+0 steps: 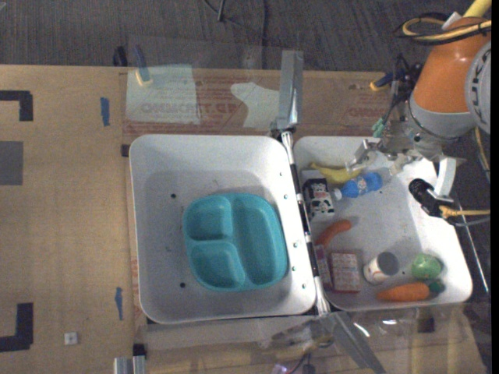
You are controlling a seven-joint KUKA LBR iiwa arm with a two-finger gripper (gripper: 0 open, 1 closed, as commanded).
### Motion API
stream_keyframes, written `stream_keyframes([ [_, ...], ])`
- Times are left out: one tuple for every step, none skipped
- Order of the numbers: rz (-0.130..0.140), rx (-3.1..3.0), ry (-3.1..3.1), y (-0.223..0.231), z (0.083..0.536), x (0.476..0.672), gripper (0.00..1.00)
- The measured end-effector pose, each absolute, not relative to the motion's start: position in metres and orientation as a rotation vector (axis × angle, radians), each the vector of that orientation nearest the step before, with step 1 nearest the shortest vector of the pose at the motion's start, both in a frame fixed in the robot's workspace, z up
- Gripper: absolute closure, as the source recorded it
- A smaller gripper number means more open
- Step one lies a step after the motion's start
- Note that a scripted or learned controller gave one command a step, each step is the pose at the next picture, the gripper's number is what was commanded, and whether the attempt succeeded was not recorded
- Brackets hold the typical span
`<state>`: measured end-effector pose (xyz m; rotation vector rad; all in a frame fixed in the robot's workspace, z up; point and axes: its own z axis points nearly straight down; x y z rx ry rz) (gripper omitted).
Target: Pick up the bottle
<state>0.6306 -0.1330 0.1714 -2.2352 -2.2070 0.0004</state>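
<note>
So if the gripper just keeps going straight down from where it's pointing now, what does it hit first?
Most likely the blue bottle, lying just below the gripper beside the banana in the right bin. Depth is hard to judge from this slanted view.

— What is carrying everything here?
— A tan bench is bearing two white bins side by side, the left bin touching the right bin.
— Anything else lying on it?
— Blue tape strips and black corner marks are sitting on its surface.
</note>
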Motion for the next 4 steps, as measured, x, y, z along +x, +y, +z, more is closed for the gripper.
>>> stream_keyframes([
  [-0.007,-2.262,-2.187,-0.160,0.088,0.592,0.00],
  [0.022,-2.237,-2.172,-0.184,0.085,0.655,0.00],
  [0.030,-2.206,-2.173,-0.205,0.084,0.661,0.00],
  [0.039,-2.218,-2.173,-0.210,0.095,0.661,1.00],
])
